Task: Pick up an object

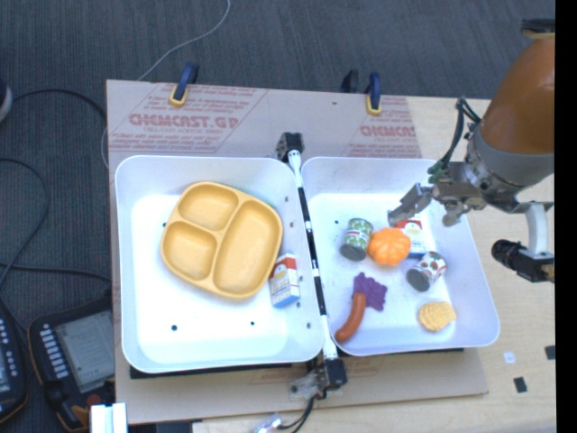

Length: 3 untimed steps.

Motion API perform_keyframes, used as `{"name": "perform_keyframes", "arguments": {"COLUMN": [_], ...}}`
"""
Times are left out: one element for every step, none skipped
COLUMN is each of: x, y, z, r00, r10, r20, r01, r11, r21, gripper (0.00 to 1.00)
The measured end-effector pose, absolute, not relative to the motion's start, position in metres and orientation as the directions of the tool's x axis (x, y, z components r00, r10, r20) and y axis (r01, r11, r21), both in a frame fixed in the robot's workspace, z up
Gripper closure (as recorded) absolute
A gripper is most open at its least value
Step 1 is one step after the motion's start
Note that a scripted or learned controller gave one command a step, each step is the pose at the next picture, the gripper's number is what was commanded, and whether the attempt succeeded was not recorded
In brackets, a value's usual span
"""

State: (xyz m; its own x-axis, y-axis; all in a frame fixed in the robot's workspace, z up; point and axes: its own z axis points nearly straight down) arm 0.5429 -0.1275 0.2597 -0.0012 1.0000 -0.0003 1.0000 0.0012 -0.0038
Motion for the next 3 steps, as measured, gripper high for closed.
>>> {"name": "perform_keyframes", "arguments": {"x": [0.567,0.567,0.530], "y": [-0.126,-0.126,-0.018], "z": [0.114,0.121,0.182], "r00": [0.000,0.000,-0.003], "r10": [1.000,1.000,1.000], "r20": [0.001,0.001,0.000], "r01": [1.000,1.000,1.000], "r11": [0.000,0.000,0.003], "r21": [-0.003,-0.007,-0.003], "gripper": [0.00,1.00,1.00]}}
